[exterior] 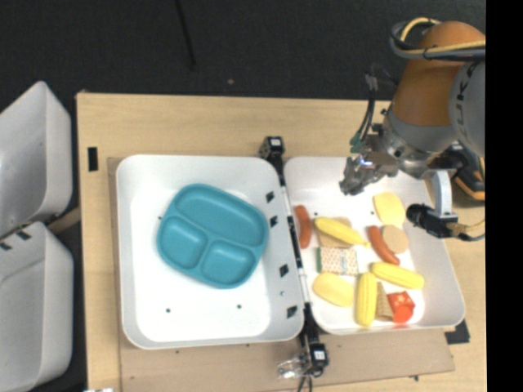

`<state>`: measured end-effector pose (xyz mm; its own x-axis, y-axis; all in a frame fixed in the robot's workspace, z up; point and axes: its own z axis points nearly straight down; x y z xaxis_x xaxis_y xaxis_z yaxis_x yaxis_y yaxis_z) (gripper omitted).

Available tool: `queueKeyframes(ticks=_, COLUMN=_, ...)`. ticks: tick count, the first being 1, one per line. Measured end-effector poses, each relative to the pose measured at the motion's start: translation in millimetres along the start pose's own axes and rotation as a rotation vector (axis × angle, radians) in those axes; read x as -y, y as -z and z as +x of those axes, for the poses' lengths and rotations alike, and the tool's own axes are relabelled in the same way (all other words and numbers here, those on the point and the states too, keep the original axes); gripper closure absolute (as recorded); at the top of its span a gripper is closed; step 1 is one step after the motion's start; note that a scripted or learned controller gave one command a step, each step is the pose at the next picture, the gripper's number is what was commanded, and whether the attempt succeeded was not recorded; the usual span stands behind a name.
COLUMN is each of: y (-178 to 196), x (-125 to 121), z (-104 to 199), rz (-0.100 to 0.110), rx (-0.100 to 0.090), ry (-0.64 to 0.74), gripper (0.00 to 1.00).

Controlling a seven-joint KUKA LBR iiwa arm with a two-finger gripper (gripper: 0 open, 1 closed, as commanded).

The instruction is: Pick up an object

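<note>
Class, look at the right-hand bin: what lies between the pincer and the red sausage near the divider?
In the camera view, bare white bin floor lies between the pincer and the red sausage.

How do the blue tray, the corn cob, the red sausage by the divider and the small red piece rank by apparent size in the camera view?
1. Blue tray, by far the largest.
2. Corn cob.
3. Red sausage, shorter and thinner than the cob, though not by much.
4. Small red piece, the smallest.
</note>
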<state>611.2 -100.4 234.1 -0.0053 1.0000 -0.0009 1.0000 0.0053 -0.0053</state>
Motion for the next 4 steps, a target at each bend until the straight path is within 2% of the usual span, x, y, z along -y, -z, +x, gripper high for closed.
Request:
queueKeyframes(ticks=1, y=7, x=46, z=36, rz=-0.001, rx=-0.002, ry=0.0, gripper=1.0)
queueKeyframes(ticks=2, y=0, x=96, z=59, rz=0.001, rx=-0.001, ry=-0.003, gripper=1.0)
queueKeyframes(ticks=3, y=13, x=109, z=78, rz=-0.001, rx=-0.002, ry=-0.001, gripper=1.0)
queueKeyframes(ticks=4, y=12, x=118, z=80, rz=-0.001, rx=-0.002, ry=-0.005, gripper=1.0)
